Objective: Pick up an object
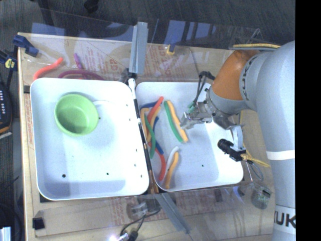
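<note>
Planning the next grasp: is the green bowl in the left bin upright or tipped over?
Upright. The green bowl shows its round open mouth to the camera and sits flat on the left bin floor.

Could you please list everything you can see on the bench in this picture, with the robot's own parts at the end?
Left bin: one, white, left half of the bench.
Right bin: one, white, beside the left bin.
Bowl: one, green, upper left of the left bin.
Flexible sticks: a tangled pile, red, orange, green, blue and white, left part of the right bin; exact count unclear.
Orange strip: one, on the bench behind the left bin.
Arm: one, grey with an orange band, reaching in from the right.
Gripper: one, over the right bin, beside the sticks.
</note>
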